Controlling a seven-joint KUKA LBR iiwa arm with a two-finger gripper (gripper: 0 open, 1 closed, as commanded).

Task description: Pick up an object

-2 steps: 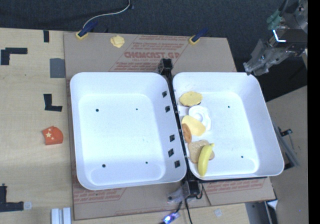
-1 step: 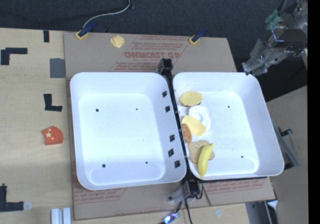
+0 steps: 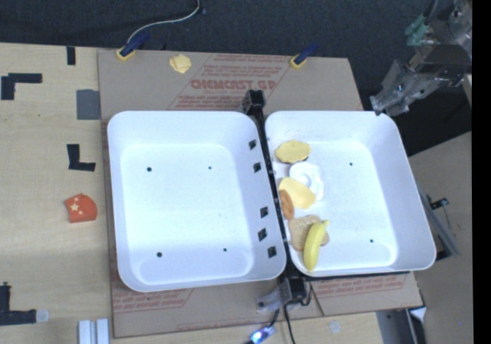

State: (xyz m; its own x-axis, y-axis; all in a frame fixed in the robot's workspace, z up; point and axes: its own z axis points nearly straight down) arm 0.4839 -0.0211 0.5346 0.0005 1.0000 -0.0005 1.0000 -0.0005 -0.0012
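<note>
Your things to pick are the toy foods, all bunched up in the right bin (image 3: 383, 181), tight against its left wall. At the front is a banana (image 3: 313, 245), lying partly over a tan bread-like piece (image 3: 301, 227). Just behind them sits an orange and yellow piece (image 3: 295, 196) touching a white ring-shaped piece (image 3: 307, 178). Furthest back is a flat yellow round piece (image 3: 292, 152), a little apart from the rest. Because they crowd that wall, you would likely find the banana or the yellow round easiest to grab, since each has some free room on one side.

The left bin (image 3: 184, 196) sits right beside it, with black clips along the wall where the two bins join.

Your gripper (image 3: 399, 93) hangs high past the back right corner of the right bin, well apart from the foods. I cannot tell how it is set, and nothing is in it. The pick looks not yet begun.

A red toy piece (image 3: 81, 208) lies out on the bench, and a small yellow one (image 3: 180, 64) sits on the cardboard behind the bins.
</note>
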